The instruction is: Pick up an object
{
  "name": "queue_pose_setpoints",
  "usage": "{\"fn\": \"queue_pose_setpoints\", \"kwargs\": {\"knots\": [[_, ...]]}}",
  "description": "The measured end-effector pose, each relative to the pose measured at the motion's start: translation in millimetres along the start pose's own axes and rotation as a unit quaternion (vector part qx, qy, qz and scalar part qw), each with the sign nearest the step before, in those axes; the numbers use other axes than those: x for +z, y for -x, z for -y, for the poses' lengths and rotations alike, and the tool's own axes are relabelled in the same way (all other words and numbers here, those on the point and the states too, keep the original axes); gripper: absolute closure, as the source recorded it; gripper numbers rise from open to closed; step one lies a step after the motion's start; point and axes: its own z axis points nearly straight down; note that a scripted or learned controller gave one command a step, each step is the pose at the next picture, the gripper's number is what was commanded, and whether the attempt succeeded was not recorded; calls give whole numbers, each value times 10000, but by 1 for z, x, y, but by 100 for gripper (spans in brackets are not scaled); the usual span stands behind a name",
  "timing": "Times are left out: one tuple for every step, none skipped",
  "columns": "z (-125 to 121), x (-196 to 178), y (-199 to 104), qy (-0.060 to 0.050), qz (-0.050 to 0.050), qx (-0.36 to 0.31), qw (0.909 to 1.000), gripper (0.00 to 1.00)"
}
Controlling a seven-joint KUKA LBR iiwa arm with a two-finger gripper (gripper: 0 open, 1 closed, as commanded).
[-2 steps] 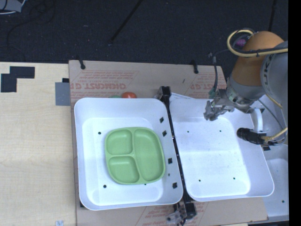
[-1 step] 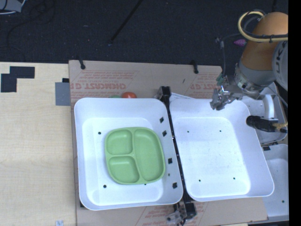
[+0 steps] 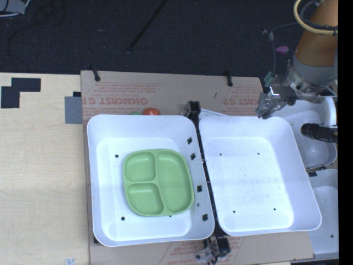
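A light green divided plate (image 3: 158, 182) with three compartments lies flat in the left white bin (image 3: 105, 142). The right white bin (image 3: 298, 164) sits beside it. My gripper (image 3: 266, 108) hangs above the far right corner of the right bin, well away from the plate. Its small metal fingers point down and nothing shows between them.
A small red-orange object (image 3: 151, 112) peeks out behind the left bin's far rim, with a bit of green next to it. A black divider (image 3: 201, 175) runs between the bins. Cardboard (image 3: 165, 93) lies under both bins. White equipment (image 3: 325, 131) stands to the right.
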Motion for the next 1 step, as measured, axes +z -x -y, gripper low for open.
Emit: {"fn": "queue_pose_setpoints", "kwargs": {"knots": [[-2,21,-50,-38,-12,-13,10000,100]]}}
